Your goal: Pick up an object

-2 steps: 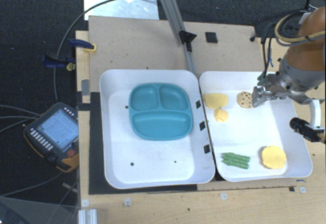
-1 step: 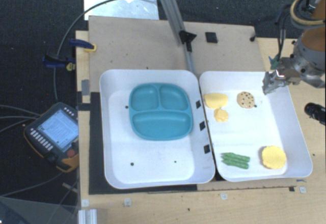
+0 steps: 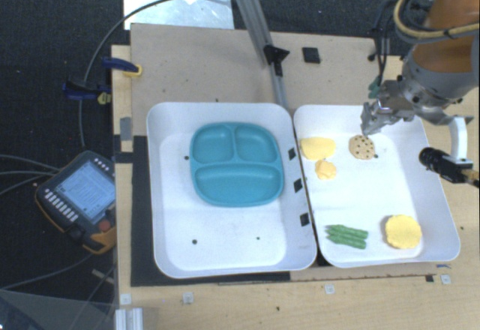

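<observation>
Your tool (image 3: 373, 124) is hovering just above the cookie (image 3: 362, 147) in the right bin (image 3: 427, 193); its grip state is unreadable. Two yellow pieces (image 3: 318, 148) are lying just left, green beans (image 3: 346, 235) nearer you.

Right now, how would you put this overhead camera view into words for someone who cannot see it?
A grey robot gripper hovers beside a round brown speckled cookie in the right white bin, with yellow food pieces and green beans. The left white bin holds a blue divided plate.

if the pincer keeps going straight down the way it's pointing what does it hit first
Most likely the round brown chocolate-chip cookie, or the white floor of the right bin just beside it. The pincer points down at the cookie's upper left edge; from this slanted view, its height is unclear.
</observation>
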`<move>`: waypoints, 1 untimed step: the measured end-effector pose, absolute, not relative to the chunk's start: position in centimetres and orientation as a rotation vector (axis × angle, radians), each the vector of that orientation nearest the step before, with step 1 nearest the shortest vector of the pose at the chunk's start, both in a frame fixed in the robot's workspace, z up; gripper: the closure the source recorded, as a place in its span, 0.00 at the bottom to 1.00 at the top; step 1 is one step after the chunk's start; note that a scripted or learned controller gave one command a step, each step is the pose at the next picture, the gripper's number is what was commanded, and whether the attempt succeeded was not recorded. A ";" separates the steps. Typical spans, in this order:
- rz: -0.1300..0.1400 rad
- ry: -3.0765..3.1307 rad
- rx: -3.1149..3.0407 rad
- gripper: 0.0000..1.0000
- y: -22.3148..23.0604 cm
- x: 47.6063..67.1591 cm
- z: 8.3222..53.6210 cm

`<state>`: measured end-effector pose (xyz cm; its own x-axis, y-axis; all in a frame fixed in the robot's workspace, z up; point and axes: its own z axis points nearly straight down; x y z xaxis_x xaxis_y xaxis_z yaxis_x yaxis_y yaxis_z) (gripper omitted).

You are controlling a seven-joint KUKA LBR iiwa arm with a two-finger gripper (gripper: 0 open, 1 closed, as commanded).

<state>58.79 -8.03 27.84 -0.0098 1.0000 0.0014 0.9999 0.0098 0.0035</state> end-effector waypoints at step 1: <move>0.006 2.232 2.208 1.00 -2.7 60.5 27.7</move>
<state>60.51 -2.66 27.66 -0.0111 0.9999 0.0016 0.9999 0.0111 0.0041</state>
